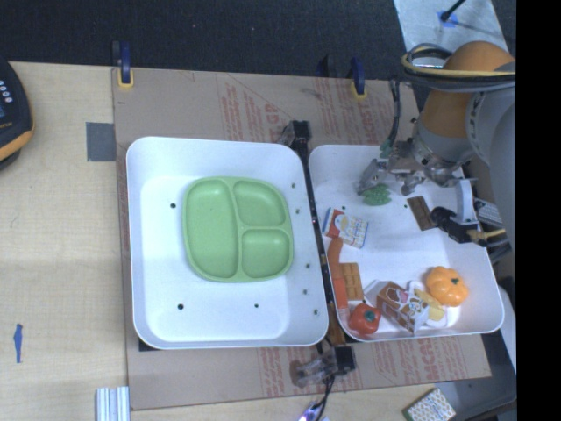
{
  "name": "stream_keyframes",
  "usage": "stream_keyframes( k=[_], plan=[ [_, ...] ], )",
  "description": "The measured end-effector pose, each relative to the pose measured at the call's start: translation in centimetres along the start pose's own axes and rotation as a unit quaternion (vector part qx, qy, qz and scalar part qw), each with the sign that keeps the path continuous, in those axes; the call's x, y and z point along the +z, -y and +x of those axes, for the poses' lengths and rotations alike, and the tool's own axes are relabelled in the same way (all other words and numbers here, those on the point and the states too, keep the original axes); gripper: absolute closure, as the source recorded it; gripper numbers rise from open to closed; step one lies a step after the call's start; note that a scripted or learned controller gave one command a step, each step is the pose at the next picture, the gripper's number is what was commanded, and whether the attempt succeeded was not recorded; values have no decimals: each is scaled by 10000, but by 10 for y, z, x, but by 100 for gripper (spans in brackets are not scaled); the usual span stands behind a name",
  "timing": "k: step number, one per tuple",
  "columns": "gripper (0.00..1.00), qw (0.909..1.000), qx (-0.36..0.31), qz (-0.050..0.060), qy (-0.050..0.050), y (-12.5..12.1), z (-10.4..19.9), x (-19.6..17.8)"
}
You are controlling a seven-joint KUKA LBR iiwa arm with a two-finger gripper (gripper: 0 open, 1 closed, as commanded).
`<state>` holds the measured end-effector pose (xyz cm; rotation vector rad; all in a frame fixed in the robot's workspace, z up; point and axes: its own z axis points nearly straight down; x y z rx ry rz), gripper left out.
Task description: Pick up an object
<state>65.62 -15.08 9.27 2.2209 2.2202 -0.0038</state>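
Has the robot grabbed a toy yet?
Not that the picture shows. Done: the gripper has reached the far end of the right bin, right at a green toy. In hand: nothing seen between its fingers. Left: gripping and lifting. The pumpkin and tomato lie untouched.

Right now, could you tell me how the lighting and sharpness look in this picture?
Camera view: soft, even light; faint shadows along the left bin walls; green plate clear; small items in the right bin slightly soft; gripper blurry.
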Motion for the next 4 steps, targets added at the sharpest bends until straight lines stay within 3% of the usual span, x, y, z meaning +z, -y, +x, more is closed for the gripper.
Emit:
stream_keyframes(
  k=[1, 2, 3, 4],
  plan=[
    [100, 10000, -25, -5, 0, -1, 1, -12],
    [100, 10000, -40, -15, -17, -1, 59, -78],
    [100, 10000, -40, -9, -13, -1, 110, -101],
    [100, 10000, -54, 20, -22, 47, 167, -130]
  ],
)
